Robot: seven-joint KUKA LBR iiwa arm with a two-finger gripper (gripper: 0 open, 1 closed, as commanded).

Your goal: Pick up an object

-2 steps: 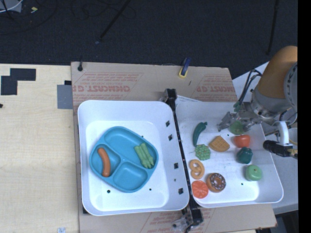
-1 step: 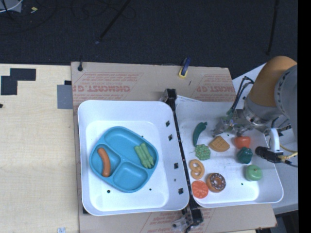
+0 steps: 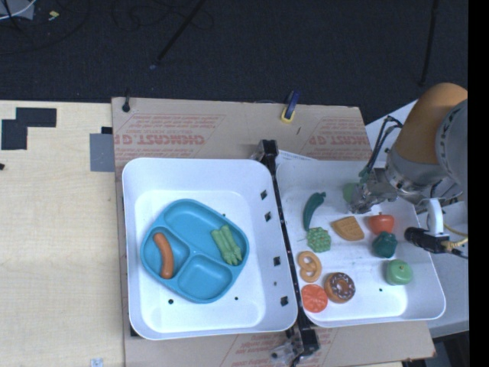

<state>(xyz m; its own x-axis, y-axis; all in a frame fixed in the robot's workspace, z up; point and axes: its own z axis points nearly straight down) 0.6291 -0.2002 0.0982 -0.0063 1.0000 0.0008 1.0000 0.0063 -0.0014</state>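
The right bin (image 3: pixel 428 306) holds several toy foods: a green chili (image 3: pixel 312 207), a broccoli floret (image 3: pixel 318 240), an orange cracker (image 3: pixel 348 228), a red tomato (image 3: pixel 380 222), a dark green pepper (image 3: pixel 384 245), a green apple (image 3: pixel 398 272), a pretzel (image 3: pixel 309 264), a donut (image 3: pixel 339 287) and an orange slice (image 3: pixel 313 298). My gripper (image 3: pixel 365 195) is low over the bin's upper right part, just above the tomato and the cracker. A small greenish thing (image 3: pixel 352 196) sits right at its tip, and I cannot make out whether it is being gripped.
The left bin (image 3: pixel 153 176) holds a blue divided plate (image 3: pixel 197 281) with a hot dog (image 3: pixel 163 254) and green beans (image 3: pixel 227 245). A black divider (image 3: pixel 280 235) runs between the bins. Cables and a white fitting (image 3: pixel 434 226) hang from the arm at the right rim.
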